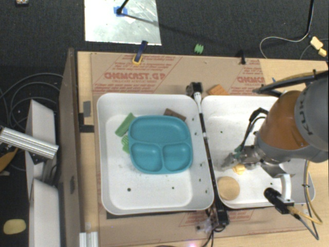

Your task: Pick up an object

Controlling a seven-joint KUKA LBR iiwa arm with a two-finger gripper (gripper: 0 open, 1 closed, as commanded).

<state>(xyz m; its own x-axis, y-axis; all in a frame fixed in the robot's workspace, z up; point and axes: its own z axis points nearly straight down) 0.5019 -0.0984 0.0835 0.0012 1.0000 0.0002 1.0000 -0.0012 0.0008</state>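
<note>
My gripper (pixel 234 162) is low inside the right bin (pixel 226 112), under the grey wrist and orange band. A small yellow object (pixel 239 168) lies right at its fingertips. A round tan disc (pixel 228 187) rests on the bin floor just in front of it. In the left bin (pixel 110 138) lies a blue divided tray (pixel 159 143), with a green piece (pixel 124 124) at its left edge and a brown block (pixel 175 114) behind it.
An orange-tan block (pixel 217 90) sits on the cardboard behind the right bin. A black divider bar (pixel 204 138) runs between the bins. Cables trail from the arm at the right, and a black fitting (pixel 277 199) juts over the bin's front edge.
</note>
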